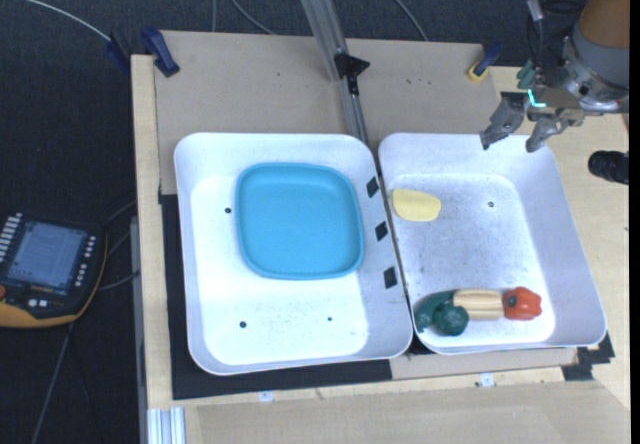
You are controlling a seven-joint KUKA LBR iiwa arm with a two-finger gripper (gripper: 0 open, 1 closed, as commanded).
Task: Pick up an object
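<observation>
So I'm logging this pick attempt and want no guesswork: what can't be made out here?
- Arm: camera view's right and top edges cut off all above the wrist.
- Green object, tan piece, red piece in right bin: too small to tell whether joined.
- Handheld screen: text too small.

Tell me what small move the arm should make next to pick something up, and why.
Probably lower toward the yellow piece. The end effector hangs open above the right bin's far rim with nothing between its fingers, and that piece lies nearest, apart from the other items.

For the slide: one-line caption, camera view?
Open gripper above right bin; blue tray in left bin.
</observation>
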